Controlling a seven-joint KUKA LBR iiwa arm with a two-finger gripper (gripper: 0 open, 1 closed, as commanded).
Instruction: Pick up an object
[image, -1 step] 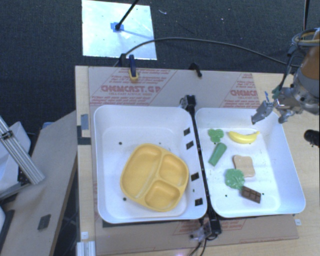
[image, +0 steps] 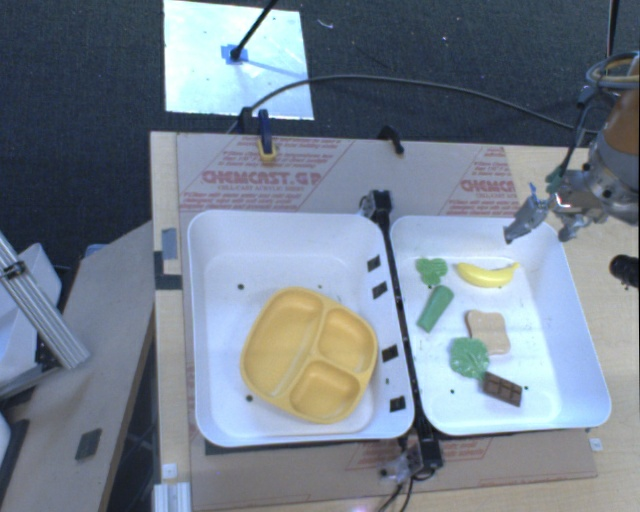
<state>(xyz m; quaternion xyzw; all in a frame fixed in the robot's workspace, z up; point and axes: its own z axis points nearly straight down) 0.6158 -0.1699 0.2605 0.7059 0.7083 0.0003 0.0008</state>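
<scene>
1. I see the gripper (image: 548, 212) hanging over the far right corner of the right bin (image: 580, 330), just above its far rim. Its two fingers (image: 522, 222) stand spread apart with nothing between them.
2. The arm (image: 618, 150) comes in from the right edge of the view, grey with an orange band near the top.
3. Nearest to the gripper I have the banana (image: 487, 273), lying crosswise in the far part of the right bin, well clear of the fingers.
4. Just left of the banana sits a small green leafy piece (image: 431, 270), and right below it a green cucumber-like stick (image: 435, 308) lies at a slant, close to the bin's left wall.
5. Near the middle of that bin lies a slice of toast (image: 487, 331); a second green leafy piece (image: 468, 356) touches its near left corner.
6. A brown chocolate bar (image: 502, 389) lies towards the near edge of the right bin, just beside that leafy piece.
7. The left bin (image: 250, 240) holds a yellow divided plate (image: 308, 353), set in its near half, towards the right wall.
8. Both bins rest side by side on a board (image: 300, 165) printed with red lettering, on the bench.
</scene>
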